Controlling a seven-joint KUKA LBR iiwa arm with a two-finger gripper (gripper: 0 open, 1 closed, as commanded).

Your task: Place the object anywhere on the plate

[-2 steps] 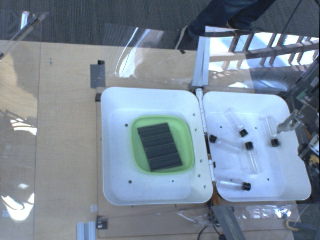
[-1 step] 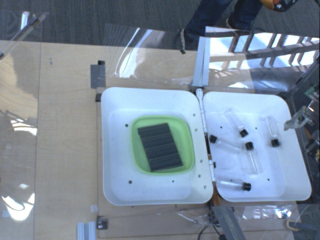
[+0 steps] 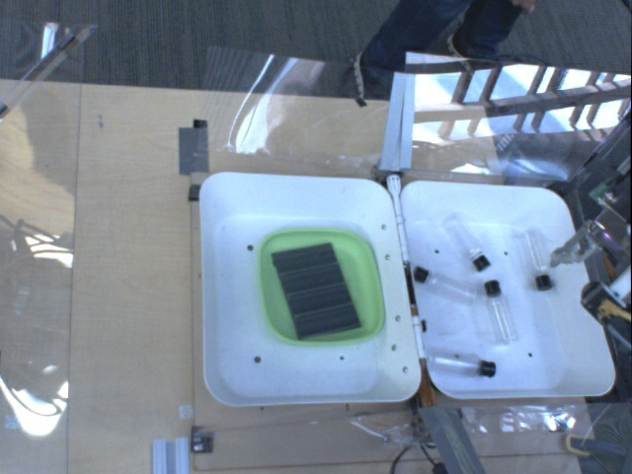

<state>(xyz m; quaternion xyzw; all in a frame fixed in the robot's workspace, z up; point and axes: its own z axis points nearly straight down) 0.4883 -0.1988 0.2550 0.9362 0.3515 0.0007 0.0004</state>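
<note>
I am seeing two bins sitting side by side on the worktop [image 3: 118, 265]. The left bin [image 3: 222, 363] is holding a plate [image 3: 272, 265] at its middle, and a ridged block [image 3: 316, 290] is lying on that plate. The right bin [image 3: 583, 373] is holding several small vials [image 3: 460, 365], lying scattered and apart. A person's legs [image 3: 434, 13] are standing beyond the far edge.

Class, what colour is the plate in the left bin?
Light green: the plate shows clearly in the camera view, with a dark grey ribbed block lying on it.
</note>
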